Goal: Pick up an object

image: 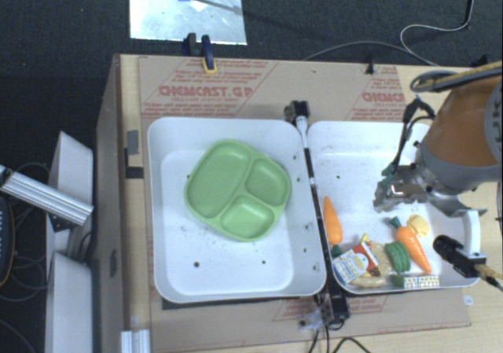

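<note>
Over the right bin [354, 147] the gripper [395, 191] hovers above bare floor, nothing visibly in it; whether its pincer is spread or pressed I cannot tell. Toy food, a carrot [333, 221] among it, crowds the near wall, so I judge this the approach: next, a short reach nearer, minding that rim. The green plate [238, 189] fills the left bin [177, 273].
</note>
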You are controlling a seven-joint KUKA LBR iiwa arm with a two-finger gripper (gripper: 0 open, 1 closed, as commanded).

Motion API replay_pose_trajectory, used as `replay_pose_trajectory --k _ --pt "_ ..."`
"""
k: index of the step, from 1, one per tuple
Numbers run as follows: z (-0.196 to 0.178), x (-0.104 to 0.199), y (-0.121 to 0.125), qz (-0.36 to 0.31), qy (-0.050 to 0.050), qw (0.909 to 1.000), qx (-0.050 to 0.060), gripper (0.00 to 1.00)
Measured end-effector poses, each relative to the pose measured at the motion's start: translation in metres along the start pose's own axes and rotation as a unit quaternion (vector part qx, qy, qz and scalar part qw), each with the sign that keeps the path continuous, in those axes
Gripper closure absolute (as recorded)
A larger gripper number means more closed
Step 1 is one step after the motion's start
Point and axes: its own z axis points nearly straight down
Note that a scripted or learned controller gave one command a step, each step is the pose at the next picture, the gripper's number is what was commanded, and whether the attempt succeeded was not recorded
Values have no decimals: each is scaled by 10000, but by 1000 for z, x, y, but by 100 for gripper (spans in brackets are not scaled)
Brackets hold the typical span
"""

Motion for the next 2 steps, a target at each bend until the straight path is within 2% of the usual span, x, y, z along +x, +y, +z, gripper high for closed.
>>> replay_pose_trajectory --k 1,2 --pt "31 2 -19 4 6 10000 8 100" --pt "31 -2 -18 7 4 10000 3 100"
